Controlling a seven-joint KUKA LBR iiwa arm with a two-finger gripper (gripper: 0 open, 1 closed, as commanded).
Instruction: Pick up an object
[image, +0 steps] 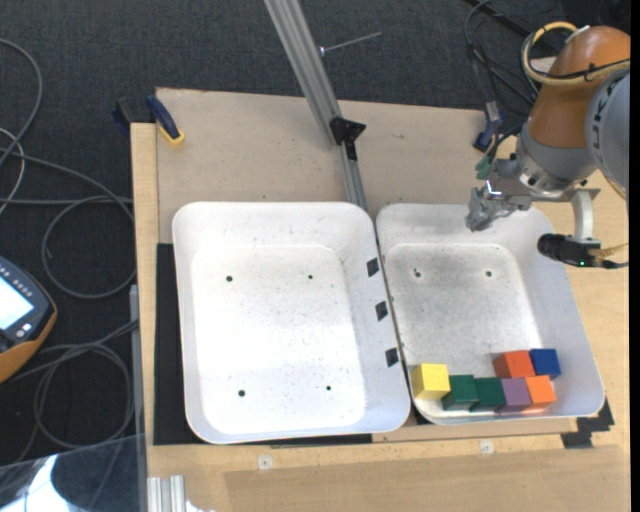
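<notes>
Several coloured blocks lie along the near edge of the right bin (545, 280): a yellow block (432, 379), two green blocks (474, 391), a purple block (516, 393), an orange block (540, 389), a red-orange block (517, 364) and a blue block (545, 361). My gripper (485, 212) hangs over the far edge of the right bin, well away from the blocks. Nothing shows beneath or in it.
The left bin (200, 300) sits beside the right one, with black clips on the shared rim. A slanted metal pole (320, 90) rises from behind the bins. Cables and a blue-yellow clamp (165, 118) lie at the bench's far left.
</notes>
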